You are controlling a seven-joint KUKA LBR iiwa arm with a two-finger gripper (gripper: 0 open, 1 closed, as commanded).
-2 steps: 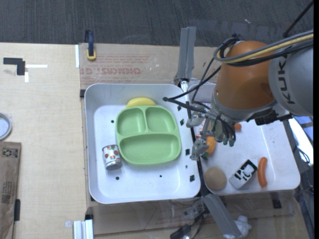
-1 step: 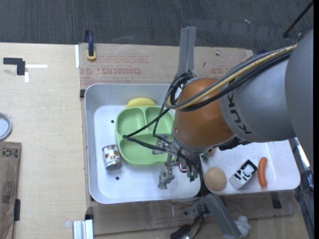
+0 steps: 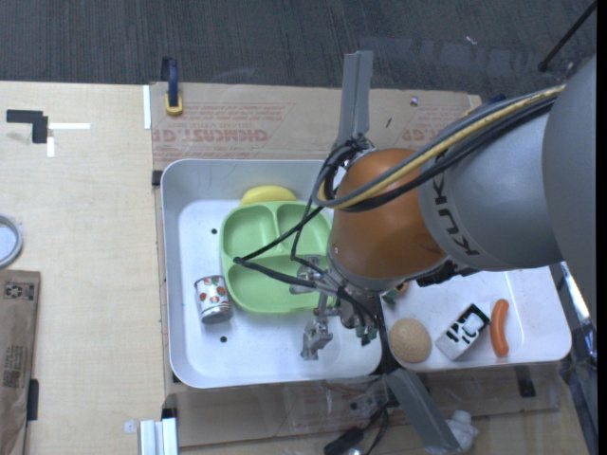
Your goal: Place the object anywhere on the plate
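Wooden bench (image 3: pixel 76 216) spreads under my camera, with brown cardboard (image 3: pixel 285 121) tucked behind two white bins. My gripper (image 3: pixel 327 335) hangs low over the near floor of the left bin (image 3: pixel 175 282), below the orange wrist band, and from this angle I cannot tell how wide it stands or whether anything is in it; I see a tangle of metal and dark cables there, nothing more. Just behind and to the left of the tool lies the green divided plate (image 3: pixel 261 254), with a yellow object (image 3: pixel 268 195) peeping from behind its far rim. Further left of the tool stands a small can (image 3: pixel 212 299) printed with red blobs, touching the bin floor just off the plate's near-left corner. To the tool's right, in the other bin (image 3: pixel 541 349), sit a tan egg-shaped thing (image 3: pixel 410 339), a black-and-white box (image 3: pixel 465 330) and an orange sausage-like piece (image 3: pixel 500 327). Which of these I am meant to move I cannot say; the can seems likeliest, being nearest the plate. My worry is the cables, which drape across the plate and could drag it on any sideways move; the bulky wrist also hides the tool, so a missed grasp might go unnoticed. Readable writing: "KU" on the arm's grey casing, and mirrored red lettering on the cardboard, roughly "CHEMCAST".
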